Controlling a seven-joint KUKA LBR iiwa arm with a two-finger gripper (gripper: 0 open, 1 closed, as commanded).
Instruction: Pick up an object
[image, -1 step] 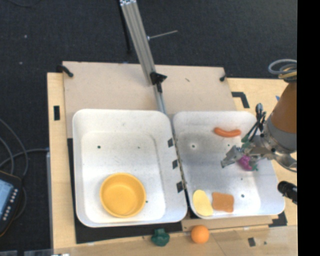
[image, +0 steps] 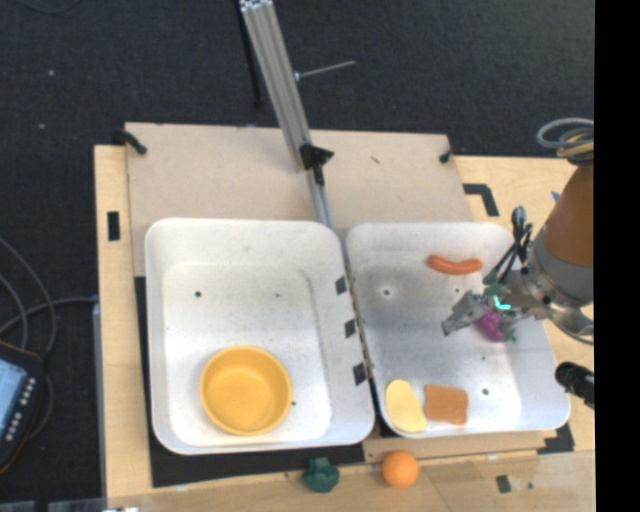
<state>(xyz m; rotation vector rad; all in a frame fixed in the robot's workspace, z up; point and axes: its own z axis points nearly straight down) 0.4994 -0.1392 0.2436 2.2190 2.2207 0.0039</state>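
Observation:
My gripper (image: 478, 314) is down in the right bin (image: 400, 260), near its right side, below the arm's orange band. A small purple object (image: 492, 324) lies right at the gripper's tip, partly hidden by it. I cannot tell whether it is gripped or just lying on the bin floor. Just behind the gripper, an orange-red sausage (image: 454, 264) rests on the floor of the same bin. At the bin's front edge, a pale yellow oval piece (image: 403, 405) and an orange block (image: 446, 404) sit side by side.
The left bin (image: 200, 260) holds a yellow bowl (image: 246, 389) at its front. An orange ball (image: 400, 468) and a green object (image: 321, 475) lie on the bench in front of the bins. A slanted metal rail (image: 285, 95) rises behind them.

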